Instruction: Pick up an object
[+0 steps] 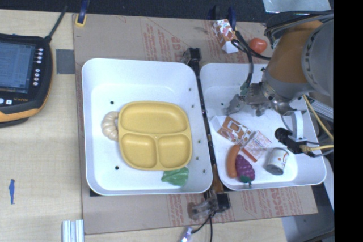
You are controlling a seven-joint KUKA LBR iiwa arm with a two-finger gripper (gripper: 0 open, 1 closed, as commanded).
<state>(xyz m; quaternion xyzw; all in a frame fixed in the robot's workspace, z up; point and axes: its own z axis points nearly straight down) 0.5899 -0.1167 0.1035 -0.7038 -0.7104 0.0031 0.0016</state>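
One gripper [243, 100] sits low in the right bin [218, 79], near its upper middle, with metal fingers [233, 103] pointing toward the divider. Nothing shows between them, so no object is held; whether the gripper is released or clenched cannot be told from this slant. The arm [295, 62] enters from the right, its orange band above the wrist.

Candidate objects lie just below the gripper, in the lower half of the same bin: a printed packet [233, 131], a second packet [256, 145] touching it, an orange sausage [232, 160], a purple grape bunch [244, 169] beside the sausage, and a small can [276, 161] to the right. The packets lie nearest to the gripper but apart from it.

The left bin [93, 76] holds a yellow tray [154, 134], a beige item [109, 124] at the tray's left edge and a green item [175, 177] at its lower edge.

Step in hand, by judgement: approach, grasp not yet made. The next move calls for travel toward the lower objects, alignment over one, and closure on it. Flat packets may slip; the can or sausage offers a firmer hold.
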